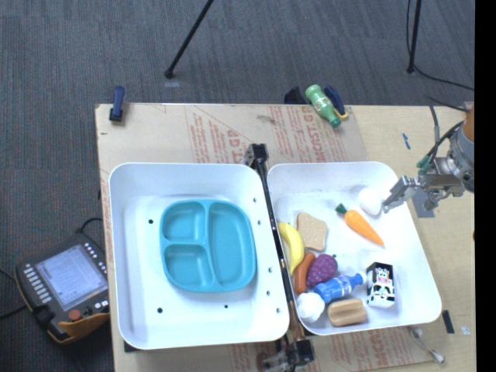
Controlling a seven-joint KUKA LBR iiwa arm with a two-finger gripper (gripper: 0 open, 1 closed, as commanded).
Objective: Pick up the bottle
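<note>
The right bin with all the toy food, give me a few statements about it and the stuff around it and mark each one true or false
1. The blue bottle lies on its side in the right bin. True.
2. The gripper is closed around the blue bottle. False: it sits at the bin's right rim, well apart from the bottle.
3. The carrot lies in the right bin. True.
4. The blue divided plate shares a bin with the banana. False: the plate is in the left bin.
5. A green bottle lies on the bench outside both bins. True.
</note>
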